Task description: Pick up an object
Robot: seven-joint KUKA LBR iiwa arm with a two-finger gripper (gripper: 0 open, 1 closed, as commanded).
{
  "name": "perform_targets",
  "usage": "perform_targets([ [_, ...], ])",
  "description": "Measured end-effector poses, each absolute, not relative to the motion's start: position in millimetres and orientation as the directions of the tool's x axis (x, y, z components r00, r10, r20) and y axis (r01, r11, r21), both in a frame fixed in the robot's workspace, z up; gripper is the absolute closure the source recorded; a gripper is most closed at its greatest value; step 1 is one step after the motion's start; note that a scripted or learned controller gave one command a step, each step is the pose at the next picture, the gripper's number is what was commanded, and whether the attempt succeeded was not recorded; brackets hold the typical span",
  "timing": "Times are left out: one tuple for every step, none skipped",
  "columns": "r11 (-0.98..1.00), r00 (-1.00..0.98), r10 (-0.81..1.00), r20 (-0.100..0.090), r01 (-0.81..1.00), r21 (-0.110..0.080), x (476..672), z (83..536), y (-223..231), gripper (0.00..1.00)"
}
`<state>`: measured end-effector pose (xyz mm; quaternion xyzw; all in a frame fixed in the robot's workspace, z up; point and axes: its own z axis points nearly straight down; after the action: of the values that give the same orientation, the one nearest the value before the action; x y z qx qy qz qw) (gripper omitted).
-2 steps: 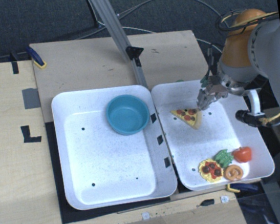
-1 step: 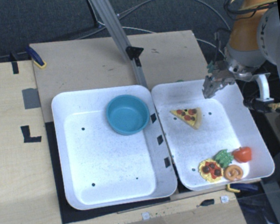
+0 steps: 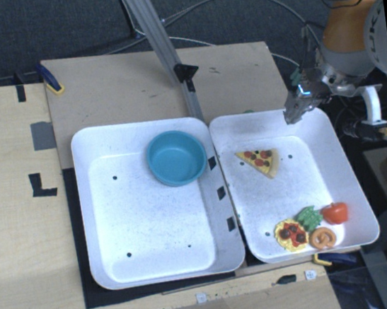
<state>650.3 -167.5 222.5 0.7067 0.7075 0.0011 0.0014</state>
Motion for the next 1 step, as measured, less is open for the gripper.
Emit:
perform_targets([
  [0.0,0.0,1.0,-0.001,1.0,0.004,642.8,277.8,-172.8,1.0],
])
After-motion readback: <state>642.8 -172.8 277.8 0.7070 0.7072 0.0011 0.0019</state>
